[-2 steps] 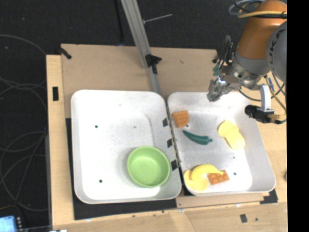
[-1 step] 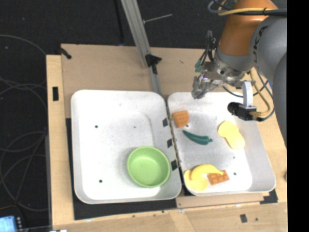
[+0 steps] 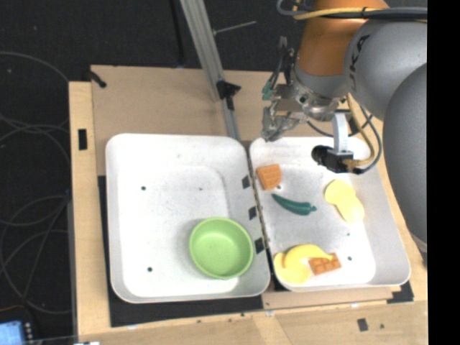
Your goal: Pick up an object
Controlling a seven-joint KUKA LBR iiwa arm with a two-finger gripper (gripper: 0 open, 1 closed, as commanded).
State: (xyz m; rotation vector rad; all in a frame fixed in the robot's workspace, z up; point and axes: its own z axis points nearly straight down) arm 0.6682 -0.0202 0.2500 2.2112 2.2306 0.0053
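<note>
1. Looking down on the bench [image 3: 86,192], we judge the task barely begun: nothing sits in the gripper [image 3: 275,129], which hangs over the far left corner of the right bin [image 3: 388,254], near the wall it shares with the left bin [image 3: 144,164].
2. We cannot tell how the gripper is set; it is small and dark against the rim.
3. Every candidate lies on the right bin's floor: an orange block [image 3: 269,176] just below the gripper, a dark green pepper-like piece [image 3: 293,205] near the middle, a pale yellow piece [image 3: 344,199] toward the right wall, and a yellow piece [image 3: 298,258] with a small orange waffle-like piece [image 3: 325,264] touching it at the near edge.
4. A green bowl [image 3: 221,246] sits in the left bin, close to the shared wall.
5. What is left, by our reading: descend, close on one object and lift.
6. The orange block is nearest, but it lies just beside the shared wall, leaving scant room on that side.
7. The pepper-like piece has open floor all around, so it looks the easier approach.
8. The near pair crowds the front rim.
</note>
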